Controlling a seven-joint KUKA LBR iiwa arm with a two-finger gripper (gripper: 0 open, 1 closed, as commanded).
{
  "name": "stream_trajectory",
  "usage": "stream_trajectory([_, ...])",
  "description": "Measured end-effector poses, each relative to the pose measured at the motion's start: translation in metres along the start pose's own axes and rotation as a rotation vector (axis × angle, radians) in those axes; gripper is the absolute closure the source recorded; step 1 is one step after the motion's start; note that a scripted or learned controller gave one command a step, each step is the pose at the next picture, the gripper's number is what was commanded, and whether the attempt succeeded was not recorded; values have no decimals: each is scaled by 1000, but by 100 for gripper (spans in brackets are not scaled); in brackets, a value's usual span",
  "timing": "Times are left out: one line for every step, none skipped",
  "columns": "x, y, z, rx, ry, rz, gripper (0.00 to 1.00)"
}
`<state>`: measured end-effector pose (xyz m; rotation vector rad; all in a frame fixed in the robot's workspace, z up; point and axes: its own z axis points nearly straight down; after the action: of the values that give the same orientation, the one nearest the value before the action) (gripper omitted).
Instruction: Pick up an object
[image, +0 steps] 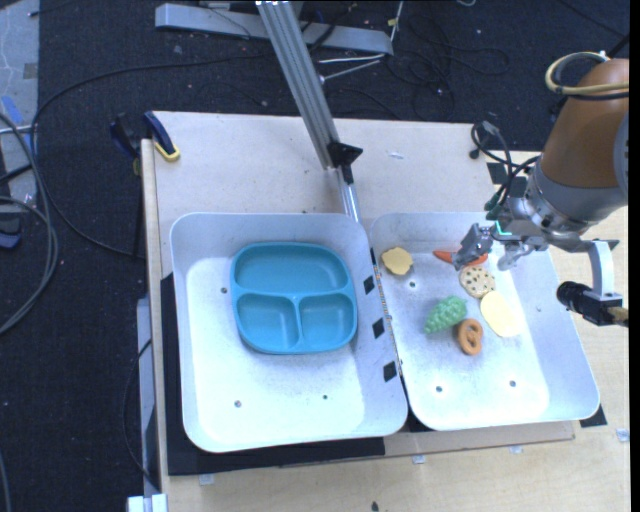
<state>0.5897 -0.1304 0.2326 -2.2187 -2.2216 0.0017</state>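
Two shallow white bins are seen side by side on the bench (250, 150). In the left bin (200, 400) a blue divided tray (294, 297) with three compartments is placed near the middle, lying flat.

The toy food items are gathered in the upper half of the right bin (520, 400). A yellowish potato-like piece (397, 261) is found nearest the shared edge of the bins. An orange carrot-like piece (444, 256) is partly seen just left of the gripper. A round waffle-patterned cookie (477, 280) lies directly below the gripper, and a pale yellow oval piece (501, 314) is set just beside it, lower and to the right. A green broccoli-like piece (444, 315) rests left of that oval, touching or nearly touching a small orange-brown ring shaped like a doughnut (470, 337).

The gripper (485, 252) is positioned over the upper part of the right bin, above the cookie and close to the carrot piece. Whether its claw is spread or pressed together cannot be told at this slant, and nothing is clearly seen pinched in it. The carrot piece is partly hidden by the gripper body.

A slanted metal pole (305, 85) crosses the bench from the top and ends near the junction of the bins. A blue-and-yellow clamp (160, 138) is seen at the bench's upper left corner.
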Motion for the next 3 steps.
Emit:
stream_trajectory([0,0,-1,-1,0,0,0])
stream_trajectory([0,-1,64,4,0,2,0])
stream_trajectory([2,1,128,3,0,2,0])
